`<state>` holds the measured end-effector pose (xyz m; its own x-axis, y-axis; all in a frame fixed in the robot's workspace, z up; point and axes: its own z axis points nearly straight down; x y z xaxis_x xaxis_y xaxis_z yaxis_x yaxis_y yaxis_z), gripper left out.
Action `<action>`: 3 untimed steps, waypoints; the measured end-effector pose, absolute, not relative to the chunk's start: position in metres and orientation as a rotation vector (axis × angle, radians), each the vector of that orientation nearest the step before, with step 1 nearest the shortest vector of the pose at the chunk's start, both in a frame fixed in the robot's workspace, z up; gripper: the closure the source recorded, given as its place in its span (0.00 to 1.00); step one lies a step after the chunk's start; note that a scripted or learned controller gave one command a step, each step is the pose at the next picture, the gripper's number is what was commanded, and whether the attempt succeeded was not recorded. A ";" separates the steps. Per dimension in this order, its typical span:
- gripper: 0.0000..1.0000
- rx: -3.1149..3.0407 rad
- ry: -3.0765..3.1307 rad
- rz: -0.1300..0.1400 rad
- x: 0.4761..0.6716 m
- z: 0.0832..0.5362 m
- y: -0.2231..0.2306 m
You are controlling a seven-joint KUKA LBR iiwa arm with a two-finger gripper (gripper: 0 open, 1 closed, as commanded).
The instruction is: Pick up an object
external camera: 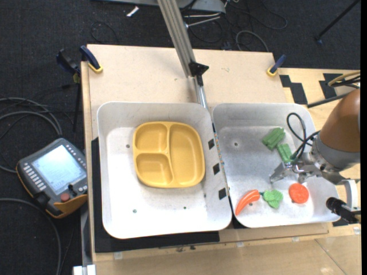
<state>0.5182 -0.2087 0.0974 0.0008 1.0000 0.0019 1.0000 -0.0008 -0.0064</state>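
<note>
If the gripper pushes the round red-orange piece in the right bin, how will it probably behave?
The round red-orange piece looks like a small, flat toy disc, so it is probably light and would slide on the smooth right bin rather than roll. It lies apart from the green piece, so a short push should not disturb it.

Single fixed view, set above the table (149, 73) and looking down at a slant. The far edge of the table lies toward the top of the frame, the near edge toward the bottom. Both white bins fall within the field: the left bin (114, 211) near centre, the right bin (241, 119) toward the right side. The camera stands far enough back to take in dark floor (40, 50) beyond the table at top and left. The arm (344, 125) enters from the right edge.
</note>
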 end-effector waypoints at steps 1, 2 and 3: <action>0.00 -2.222 -2.222 -0.001 0.519 0.096 -0.208; 1.00 -2.224 -2.224 -0.003 0.520 0.107 -0.208; 1.00 -2.224 -2.228 -0.004 0.518 0.169 -0.212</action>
